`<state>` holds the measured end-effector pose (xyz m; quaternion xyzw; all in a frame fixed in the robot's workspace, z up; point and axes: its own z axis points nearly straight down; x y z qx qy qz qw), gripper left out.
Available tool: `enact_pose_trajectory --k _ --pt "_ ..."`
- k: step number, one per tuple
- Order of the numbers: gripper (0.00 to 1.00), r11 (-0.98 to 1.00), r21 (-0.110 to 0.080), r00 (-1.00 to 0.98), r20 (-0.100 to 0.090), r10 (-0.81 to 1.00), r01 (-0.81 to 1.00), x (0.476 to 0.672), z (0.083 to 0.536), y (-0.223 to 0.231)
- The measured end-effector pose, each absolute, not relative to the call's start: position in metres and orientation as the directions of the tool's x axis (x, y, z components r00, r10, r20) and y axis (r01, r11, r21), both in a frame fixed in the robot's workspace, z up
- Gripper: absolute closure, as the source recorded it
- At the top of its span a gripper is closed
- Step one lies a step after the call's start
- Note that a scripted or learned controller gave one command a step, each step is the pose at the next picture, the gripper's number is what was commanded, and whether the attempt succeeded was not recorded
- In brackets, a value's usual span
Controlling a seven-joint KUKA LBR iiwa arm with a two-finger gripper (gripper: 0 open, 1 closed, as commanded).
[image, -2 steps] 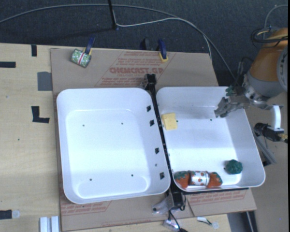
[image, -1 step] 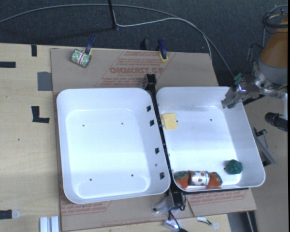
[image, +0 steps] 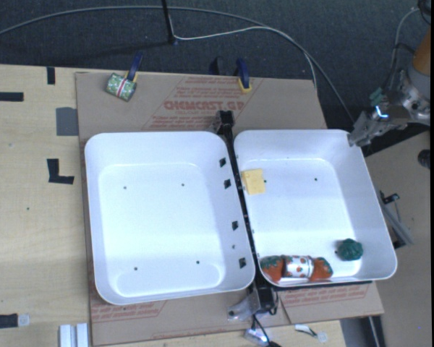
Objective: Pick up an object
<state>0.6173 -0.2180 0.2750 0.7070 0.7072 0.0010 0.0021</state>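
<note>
We note the left shallow white plastic bin (image: 101, 215) farthest from the gripper. The right shallow white plastic bin (image: 369, 194) lies just left of and below the gripper. In it, a flat yellow square piece (image: 254, 181) sits by the left wall, well left of the gripper. Along the near wall, well below the gripper, lie an orange-and-white oblong object (image: 298, 267) and, beside it, a small dark green lump (image: 349, 249). The metal two-finger gripper (image: 367, 126) hangs over the bin's upper right corner; whether it is spread or closed we cannot tell.
</note>
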Motion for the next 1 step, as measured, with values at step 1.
enact_pose_trajectory --k 1 --pt "1.0 0.003 0.0 -0.003 0.001 1.0 1.0 0.6046 0.2642 -0.1684"
